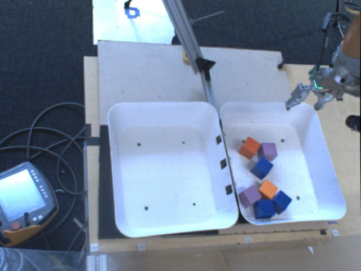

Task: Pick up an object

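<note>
The right bin (316, 134) holds several small blocks. An orange block (249, 148), a purple block (268, 151) and a blue block (262, 167) cluster near its middle. Lower down lie a purple block (249, 196), an orange block (268, 189) and two blue blocks (264, 209) (282, 201) near the front wall. My gripper (308, 97) hangs over the bin's back right corner, well above and away from the blocks. Its two fingers are spread apart with nothing between them.
The left bin (118, 151) stands beside the right one, sharing a middle wall. A slanted metal pole (183, 27) crosses the back of the bench. Cables and a handheld pendant (22, 202) lie on the floor at the left.
</note>
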### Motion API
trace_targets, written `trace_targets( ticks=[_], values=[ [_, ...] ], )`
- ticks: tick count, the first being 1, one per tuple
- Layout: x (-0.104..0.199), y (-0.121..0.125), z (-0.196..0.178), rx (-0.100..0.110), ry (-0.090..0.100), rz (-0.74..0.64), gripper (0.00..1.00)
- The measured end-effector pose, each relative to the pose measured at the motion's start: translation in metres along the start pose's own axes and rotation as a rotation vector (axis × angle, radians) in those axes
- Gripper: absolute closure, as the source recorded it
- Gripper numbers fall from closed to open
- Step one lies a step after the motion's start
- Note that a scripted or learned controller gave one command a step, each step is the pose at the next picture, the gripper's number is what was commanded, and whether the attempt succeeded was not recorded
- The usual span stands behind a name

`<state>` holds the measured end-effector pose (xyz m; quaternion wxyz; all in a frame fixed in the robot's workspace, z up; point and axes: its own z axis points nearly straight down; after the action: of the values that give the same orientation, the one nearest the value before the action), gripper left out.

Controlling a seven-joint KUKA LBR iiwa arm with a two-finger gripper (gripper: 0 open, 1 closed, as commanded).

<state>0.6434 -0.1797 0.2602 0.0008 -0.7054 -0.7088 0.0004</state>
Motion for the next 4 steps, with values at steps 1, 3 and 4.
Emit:
trace_targets(
  ticks=[1,3,4],
  values=[
    [0.0,0.001,-0.003,-0.004,-0.002,-0.001,0.0],
    [0.009,0.004,0.1,0.0,0.0,-0.002,0.0],
    [0.008,0.006,0.141,0.0,-0.001,0.0,0.0]
  ],
)
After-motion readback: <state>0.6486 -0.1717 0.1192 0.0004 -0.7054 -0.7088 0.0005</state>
